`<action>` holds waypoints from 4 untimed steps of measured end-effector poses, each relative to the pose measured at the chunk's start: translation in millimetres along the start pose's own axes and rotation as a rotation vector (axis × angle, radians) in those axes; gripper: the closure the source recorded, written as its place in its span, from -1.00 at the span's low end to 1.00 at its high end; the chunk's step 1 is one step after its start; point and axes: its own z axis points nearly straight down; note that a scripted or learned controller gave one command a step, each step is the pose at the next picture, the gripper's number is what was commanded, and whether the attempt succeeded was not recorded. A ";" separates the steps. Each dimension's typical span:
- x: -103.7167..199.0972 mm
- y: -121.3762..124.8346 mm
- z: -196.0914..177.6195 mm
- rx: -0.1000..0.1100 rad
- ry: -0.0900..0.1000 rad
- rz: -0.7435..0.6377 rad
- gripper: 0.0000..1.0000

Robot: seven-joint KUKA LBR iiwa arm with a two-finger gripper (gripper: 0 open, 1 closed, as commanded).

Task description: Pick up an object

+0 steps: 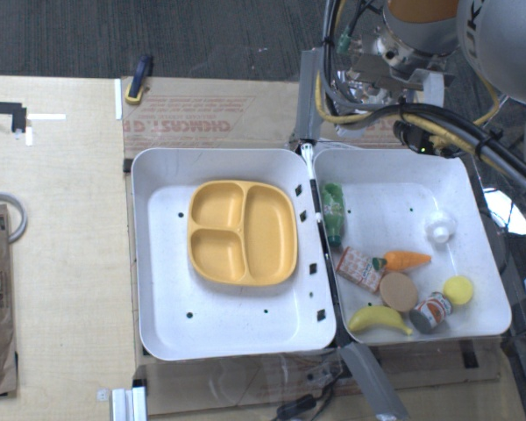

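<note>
— Overhead, what is seen at the bench?

— A yellow divided plate (243, 232) is seen alone in the left bin (149, 261). To the plate's right, in the right bin (473, 191), a green packet (333, 212) lies nearest it; beyond are grouped a red carton (360, 268), a carrot (407, 259), a brown disc (399, 291), a banana (379, 320), a small can (432, 311), a yellow ball (458, 290) and a white ball (439, 230).

— And the gripper (368, 82)?

— It is poised up and right of the plate, above the right bin's far edge; whether it is spread or closed cannot be told.
</note>
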 end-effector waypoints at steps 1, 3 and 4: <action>43.2 -5.3 -47.8 -0.002 -0.001 0.029 1.00; 84.5 -10.3 -77.7 -0.002 -0.001 0.029 1.00; 134.9 -16.8 14.3 0.000 -0.002 -0.029 1.00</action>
